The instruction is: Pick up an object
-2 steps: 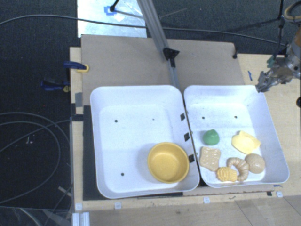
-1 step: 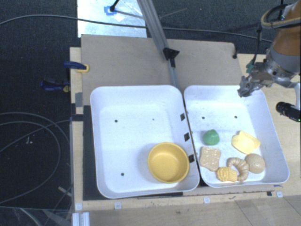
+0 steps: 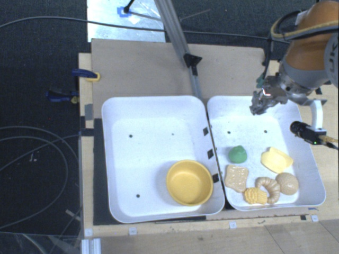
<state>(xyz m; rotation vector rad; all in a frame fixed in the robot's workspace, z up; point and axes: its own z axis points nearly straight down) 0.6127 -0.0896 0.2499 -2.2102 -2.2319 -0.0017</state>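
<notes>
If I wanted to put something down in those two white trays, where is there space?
Left bin: open floor everywhere but its front right corner, where the yellow bowl sits. Right bin: bare at the back, beneath the gripper; crowded in front around the green ball, cracker and corn.

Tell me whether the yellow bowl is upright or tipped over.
Upright: the yellow bowl sits in the left bin with its round opening facing up.

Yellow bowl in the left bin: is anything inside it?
The yellow bowl sits upright near the front right corner of the left bin, and its visible interior shows only yellow surface. Its near wall hides a strip of the inside, so that part stays unconfirmed.
</notes>
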